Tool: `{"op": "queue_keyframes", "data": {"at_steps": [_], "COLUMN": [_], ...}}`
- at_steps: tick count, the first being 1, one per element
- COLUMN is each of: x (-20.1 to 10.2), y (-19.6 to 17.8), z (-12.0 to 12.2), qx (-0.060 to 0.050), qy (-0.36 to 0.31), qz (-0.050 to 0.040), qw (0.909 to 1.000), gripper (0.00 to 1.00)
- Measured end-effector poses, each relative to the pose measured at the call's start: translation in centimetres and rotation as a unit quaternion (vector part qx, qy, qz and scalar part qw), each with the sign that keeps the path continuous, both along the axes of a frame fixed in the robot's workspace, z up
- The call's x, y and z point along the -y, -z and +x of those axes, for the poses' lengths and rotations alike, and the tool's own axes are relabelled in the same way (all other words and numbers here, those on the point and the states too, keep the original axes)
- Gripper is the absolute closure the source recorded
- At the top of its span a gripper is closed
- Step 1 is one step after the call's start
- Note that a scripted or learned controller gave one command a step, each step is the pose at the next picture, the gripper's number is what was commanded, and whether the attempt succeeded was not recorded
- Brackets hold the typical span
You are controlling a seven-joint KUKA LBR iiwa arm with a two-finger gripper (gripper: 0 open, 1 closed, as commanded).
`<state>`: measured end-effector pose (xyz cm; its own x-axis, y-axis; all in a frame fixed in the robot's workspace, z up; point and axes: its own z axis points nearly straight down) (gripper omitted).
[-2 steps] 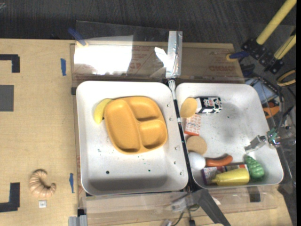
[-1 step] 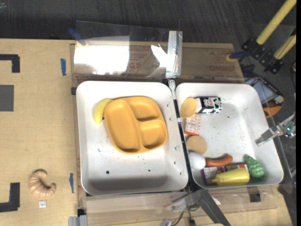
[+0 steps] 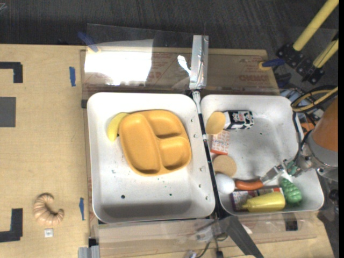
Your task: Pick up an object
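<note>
The right bin [image 3: 269, 109] holds several toy foods. A tan bun [image 3: 215, 122] and a small black-and-white carton [image 3: 239, 119] lie at its far left. A brown cookie [image 3: 225, 165] and a white egg [image 3: 224, 185] sit lower on the left side. An orange-red sausage [image 3: 248, 184] lies above a yellow bottle [image 3: 264, 201], with a green vegetable [image 3: 292, 193] to the right. My gripper [image 3: 278, 171] reaches in from the right and hangs low over the sausage's right end, just above the green vegetable. Nothing visibly sits in its grasp.
The left bin [image 3: 102, 160] holds an orange divided tray [image 3: 155, 141] with a yellow banana [image 3: 113, 125] at its left. A tan croissant [image 3: 48, 208] lies on the bench at lower left. A red-and-white packet [image 3: 220, 142] rests against the right bin's left wall.
</note>
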<state>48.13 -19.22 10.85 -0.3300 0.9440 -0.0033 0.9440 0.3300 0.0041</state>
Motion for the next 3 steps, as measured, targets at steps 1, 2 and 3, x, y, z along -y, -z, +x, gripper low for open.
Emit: {"op": "queue_keyframes", "data": {"at_steps": [1, 2, 3], "x": [-2.8, -4.3, -3.5], "y": [2.1, -9.2, -10.4], "z": [2.8, 0.3, -0.1], "qx": [0.003, -0.001, -0.001], "qy": [0.016, 0.301, 0.391], "qz": [-0.0004, 0.0016, 0.0013], "qw": [0.9999, 0.9537, 0.9202], "gripper": [0.00, 0.00, 0.00]}}
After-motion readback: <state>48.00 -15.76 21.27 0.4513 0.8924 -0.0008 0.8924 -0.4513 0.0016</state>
